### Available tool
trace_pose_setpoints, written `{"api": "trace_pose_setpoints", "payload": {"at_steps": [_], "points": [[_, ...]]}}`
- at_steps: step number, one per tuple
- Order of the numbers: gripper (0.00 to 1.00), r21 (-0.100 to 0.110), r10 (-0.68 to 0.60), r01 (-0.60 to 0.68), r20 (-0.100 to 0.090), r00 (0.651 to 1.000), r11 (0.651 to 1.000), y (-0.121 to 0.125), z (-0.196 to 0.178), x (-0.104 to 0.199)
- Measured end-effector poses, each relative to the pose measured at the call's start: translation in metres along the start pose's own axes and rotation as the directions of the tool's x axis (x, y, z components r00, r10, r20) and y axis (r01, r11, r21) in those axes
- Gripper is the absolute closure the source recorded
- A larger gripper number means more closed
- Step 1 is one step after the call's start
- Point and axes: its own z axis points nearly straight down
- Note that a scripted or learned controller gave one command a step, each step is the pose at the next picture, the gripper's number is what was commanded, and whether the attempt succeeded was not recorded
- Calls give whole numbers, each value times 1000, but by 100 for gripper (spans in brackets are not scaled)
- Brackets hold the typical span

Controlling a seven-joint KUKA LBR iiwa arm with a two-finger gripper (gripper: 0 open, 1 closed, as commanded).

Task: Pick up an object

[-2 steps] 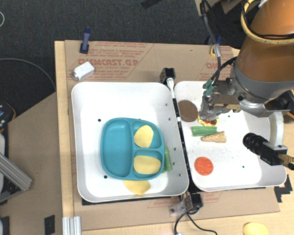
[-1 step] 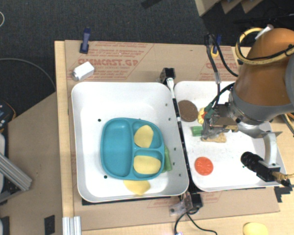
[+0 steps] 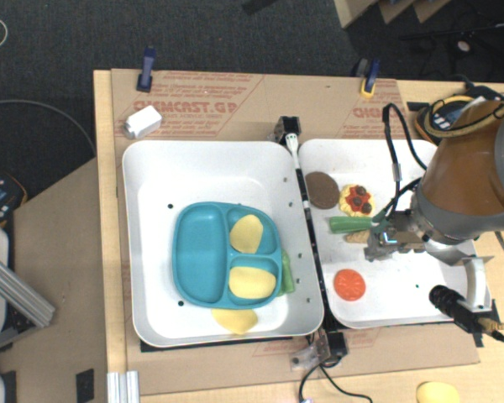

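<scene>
Camera view: arm low over right bin (image 3: 407, 309); hand (image 3: 380, 243) beside green piece (image 3: 350, 223); hand state indiscernible

Two shallow white plastic bins (image 3: 151, 225) sit on a tan cardboard sheet (image 3: 227, 99) printed with faded red lettering. In the left bin lies a turquoise divided plastic tray (image 3: 203, 254) carrying two pale yellow rounded pieces (image 3: 245, 233), with a third yellow piece (image 3: 235, 318) beside the tray and a light green strip (image 3: 286, 274) at its edge. The right bin holds a brown round disc (image 3: 322, 190), a yellow round piece topped with red and dark dots (image 3: 357, 199), a green elongated piece (image 3: 350, 223) and an orange-red round piece (image 3: 349, 285). The arm's band (image 3: 466, 170) is orange-brown above grey. Blue (image 3: 146, 68) and yellow-blue (image 3: 369, 75) clamps grip the sheet's far edge.
</scene>
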Motion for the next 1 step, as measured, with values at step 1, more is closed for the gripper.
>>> {"api": "trace_pose_setpoints", "payload": {"at_steps": [1], "points": [[100, -14, -5, 5, 3, 1000, 1000, 70, 97, -80]]}}
